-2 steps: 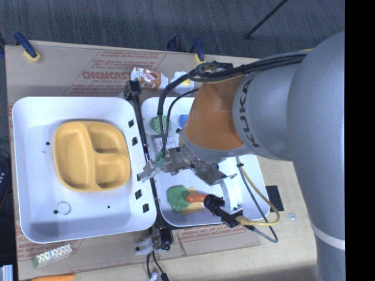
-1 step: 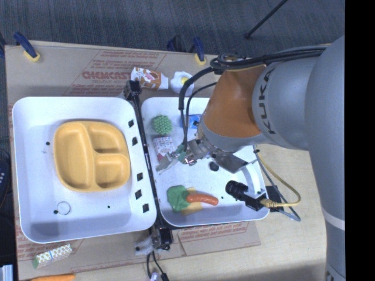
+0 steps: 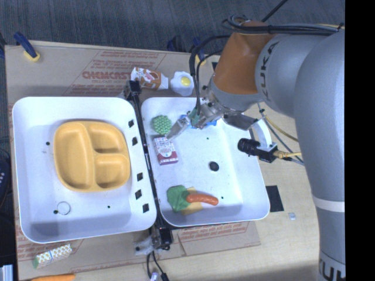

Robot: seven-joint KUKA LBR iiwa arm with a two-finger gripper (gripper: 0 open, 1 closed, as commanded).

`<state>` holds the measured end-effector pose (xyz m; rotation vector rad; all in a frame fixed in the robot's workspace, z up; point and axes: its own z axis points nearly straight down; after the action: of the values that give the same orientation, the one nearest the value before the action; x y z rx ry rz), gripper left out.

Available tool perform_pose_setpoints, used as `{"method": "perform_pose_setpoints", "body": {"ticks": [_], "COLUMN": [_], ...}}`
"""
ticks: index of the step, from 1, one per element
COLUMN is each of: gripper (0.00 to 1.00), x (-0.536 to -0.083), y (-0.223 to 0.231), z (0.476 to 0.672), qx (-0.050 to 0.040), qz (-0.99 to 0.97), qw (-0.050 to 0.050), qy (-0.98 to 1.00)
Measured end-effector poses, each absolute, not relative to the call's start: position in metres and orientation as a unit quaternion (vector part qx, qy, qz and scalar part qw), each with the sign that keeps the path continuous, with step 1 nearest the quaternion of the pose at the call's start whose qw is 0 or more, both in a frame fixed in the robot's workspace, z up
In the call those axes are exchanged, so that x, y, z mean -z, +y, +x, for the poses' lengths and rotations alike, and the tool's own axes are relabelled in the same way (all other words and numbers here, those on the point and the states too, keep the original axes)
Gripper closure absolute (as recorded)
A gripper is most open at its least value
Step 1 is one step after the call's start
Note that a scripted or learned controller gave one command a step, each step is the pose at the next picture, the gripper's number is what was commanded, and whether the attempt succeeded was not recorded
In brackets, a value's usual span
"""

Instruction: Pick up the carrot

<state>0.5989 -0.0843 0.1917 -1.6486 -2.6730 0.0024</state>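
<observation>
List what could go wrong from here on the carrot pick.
1. The carrot lies against a green leafy toy, so the fingers may catch both.
2. It sits close to the right bin's near wall, leaving little room.
3. The gripper hangs at the far end, beside the red packet, which it could knock.

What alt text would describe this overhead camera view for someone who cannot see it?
A grey robot arm's gripper hovers at the right bin's far end, away from the carrot at its near edge. A yellow divided tray sits in the left bin.
</observation>
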Motion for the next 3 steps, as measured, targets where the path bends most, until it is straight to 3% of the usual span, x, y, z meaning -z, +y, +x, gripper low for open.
{"method": "perform_pose_setpoints", "body": {"ticks": [1, 2, 3], "gripper": [0.0, 0.0, 0.0], "x": [-0.191, -0.191, -0.192], "y": [-0.065, -0.016, -0.086], "z": [0.506, 0.476, 0.555], "qx": [-0.001, -0.0009, -0.0009], "qz": [-0.547, -0.515, -0.481], "qw": [0.002, 0.002, 0.0], "qy": [-0.837, -0.857, -0.877]}}
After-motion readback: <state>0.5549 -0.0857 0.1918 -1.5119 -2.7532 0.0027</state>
